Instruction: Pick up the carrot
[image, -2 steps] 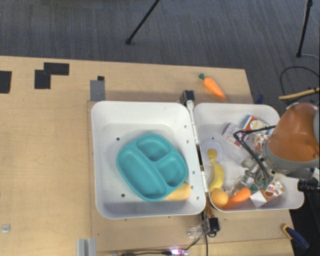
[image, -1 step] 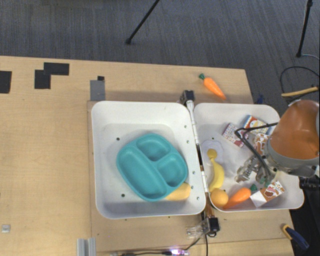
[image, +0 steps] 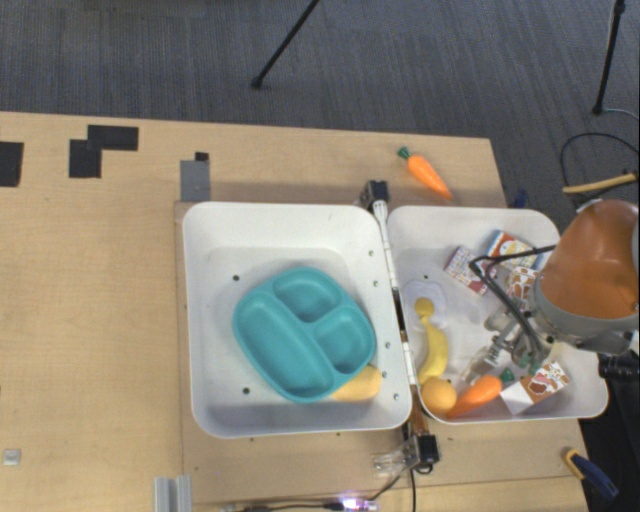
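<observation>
The gripper (image: 497, 362) sits low in the right bin (image: 580, 405), toward the lower right of the frame, with the arm (image: 595, 275) and its orange band filling the right edge above it. Its metal fingers (image: 490, 356) point down and to the left, right above the thick end of a carrot (image: 479, 392); whether they are spread or closed, and whether they actually touch the carrot, cannot be told (the tips blur into the clutter around them).

That carrot is orange, short and tapered, lying at a slant near the bin's bottom wall, its lower end just beside an orange (image: 438, 397). A second carrot (image: 427, 173), orange with a green top, lies on the wooden bench (image: 90, 330) above the bins, in the upper middle of the frame, well apart from the gripper.

Also in the right bin: one banana (image: 434, 350) standing roughly upright in the picture above the orange, and small printed packets, one (image: 545, 381) just right of the gripper and others (image: 490, 262) near the top, partly under the arm.

The left bin (image: 215, 235) holds one teal divided plate (image: 303, 332) with three compartments, and one yellow piece (image: 360, 386) touching the plate's lower right rim.
</observation>
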